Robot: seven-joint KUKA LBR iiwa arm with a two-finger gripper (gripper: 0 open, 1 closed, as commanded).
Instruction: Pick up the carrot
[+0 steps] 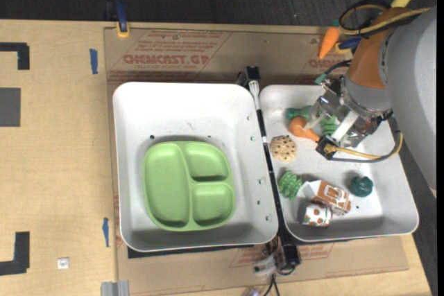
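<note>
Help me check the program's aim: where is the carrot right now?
The carrot lies in the upper left part of the right bin, just above the cookie, with the gripper close on its right.

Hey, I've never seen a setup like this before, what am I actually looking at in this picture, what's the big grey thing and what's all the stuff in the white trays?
The big grey thing with the orange band is a robot arm, reaching in from the right. The single camera is fixed above the bench, looking down at a slant. At the arm's end is a two-finger gripper, low over the right bin, right next to a toy carrot, which it is meant to pick up. The carrot lies on the bin floor; I cannot see it held. Beside it are a cookie, a green leafy toy, a small carton, a red and white can and a dark green piece. The left bin holds a green divided plate.
</note>
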